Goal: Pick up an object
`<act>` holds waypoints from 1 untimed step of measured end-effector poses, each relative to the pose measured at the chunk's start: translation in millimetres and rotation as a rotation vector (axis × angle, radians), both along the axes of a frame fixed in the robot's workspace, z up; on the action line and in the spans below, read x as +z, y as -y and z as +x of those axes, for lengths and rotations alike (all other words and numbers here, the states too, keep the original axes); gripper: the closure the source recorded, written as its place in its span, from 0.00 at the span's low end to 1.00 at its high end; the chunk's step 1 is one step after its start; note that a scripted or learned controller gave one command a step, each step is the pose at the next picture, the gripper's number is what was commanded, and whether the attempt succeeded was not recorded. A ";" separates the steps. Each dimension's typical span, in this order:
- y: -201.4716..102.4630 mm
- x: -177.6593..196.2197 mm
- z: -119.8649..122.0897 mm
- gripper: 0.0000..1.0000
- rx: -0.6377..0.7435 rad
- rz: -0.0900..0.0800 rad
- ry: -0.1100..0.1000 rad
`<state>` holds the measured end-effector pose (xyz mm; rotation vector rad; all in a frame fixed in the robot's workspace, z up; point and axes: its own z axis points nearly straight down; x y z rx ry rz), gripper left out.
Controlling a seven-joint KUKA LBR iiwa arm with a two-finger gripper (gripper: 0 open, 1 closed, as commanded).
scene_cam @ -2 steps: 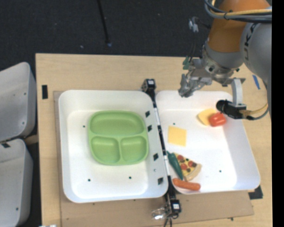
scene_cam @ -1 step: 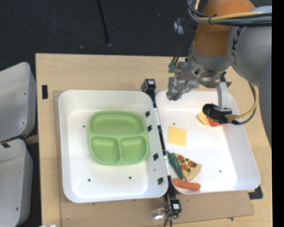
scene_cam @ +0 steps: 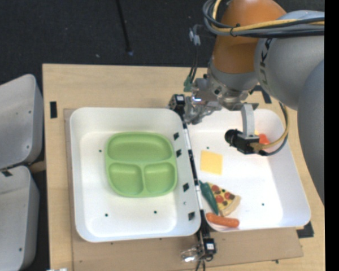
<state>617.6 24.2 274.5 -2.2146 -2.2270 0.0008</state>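
Claw (scene_cam: 199, 110) over far left corner of right bin (scene_cam: 271, 191), beside the divider; apart or together, cannot tell. Nothing seen clamped. Lying nearer in same bin: yellow square (scene_cam: 211, 162), pizza slice (scene_cam: 226, 201), green piece (scene_cam: 207, 195), orange sausage (scene_cam: 223, 222). Green divided plate (scene_cam: 140, 164) in left bin (scene_cam: 90, 208).

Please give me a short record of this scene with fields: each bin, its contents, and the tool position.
left white bin: green three-compartment plastic plate
right white bin: yellow flat square slice; toy pizza slice; dark green stick-shaped piece; orange-red sausage-shaped piece
tool: above the far end of the wall between the bins
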 end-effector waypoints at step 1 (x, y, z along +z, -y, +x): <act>-49.1 -4.7 -20.5 1.00 0.001 0.000 0.000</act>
